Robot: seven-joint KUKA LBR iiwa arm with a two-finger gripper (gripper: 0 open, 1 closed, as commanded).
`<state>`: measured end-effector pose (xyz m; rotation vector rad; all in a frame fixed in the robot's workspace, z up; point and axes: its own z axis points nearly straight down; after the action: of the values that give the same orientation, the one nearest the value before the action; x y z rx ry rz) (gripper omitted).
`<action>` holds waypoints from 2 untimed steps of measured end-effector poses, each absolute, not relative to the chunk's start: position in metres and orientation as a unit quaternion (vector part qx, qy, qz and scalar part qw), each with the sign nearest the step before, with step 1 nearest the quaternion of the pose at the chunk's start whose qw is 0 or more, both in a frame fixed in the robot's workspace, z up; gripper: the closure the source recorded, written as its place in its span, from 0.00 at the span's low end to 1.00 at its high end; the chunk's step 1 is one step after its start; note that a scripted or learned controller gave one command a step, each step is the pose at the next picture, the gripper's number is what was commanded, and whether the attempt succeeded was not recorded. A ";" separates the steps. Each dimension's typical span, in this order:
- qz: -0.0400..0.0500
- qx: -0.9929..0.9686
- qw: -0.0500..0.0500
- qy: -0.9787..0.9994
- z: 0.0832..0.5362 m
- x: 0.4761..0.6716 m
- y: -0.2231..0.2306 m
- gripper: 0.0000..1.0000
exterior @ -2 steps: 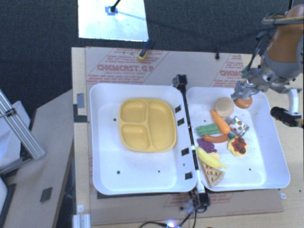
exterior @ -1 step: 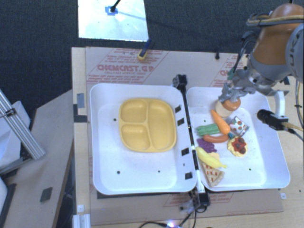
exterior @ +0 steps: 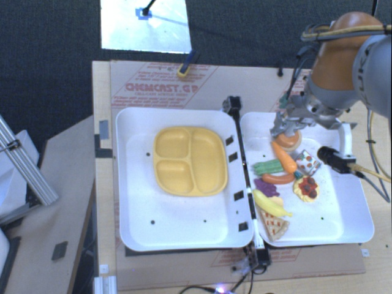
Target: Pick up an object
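My gripper (exterior: 286,130) hangs at the far end of the carrot (exterior: 284,155), whose long axis runs near-right; open or closed, I cannot tell.

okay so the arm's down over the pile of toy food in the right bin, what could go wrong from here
Crowding: the toys lie packed together. The carrot touches the green beans and the hot dog, so a grab may knock or drag neighbours.

Aim: the gripper sits over a round orange piece at the pile's upper edge, near the carrot's top; it might pinch between the two and slip off.

The banana and waffle lie close to the bin wall, awkward to reach later.
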<state>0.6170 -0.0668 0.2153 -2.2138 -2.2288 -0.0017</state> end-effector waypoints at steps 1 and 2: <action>-0.001 -0.707 -0.001 -0.707 0.223 0.625 -0.082 1.00; -0.001 -0.705 0.000 -0.709 0.230 0.614 -0.065 1.00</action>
<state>0.6139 -0.0653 0.2297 -2.2149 -2.2281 -0.0024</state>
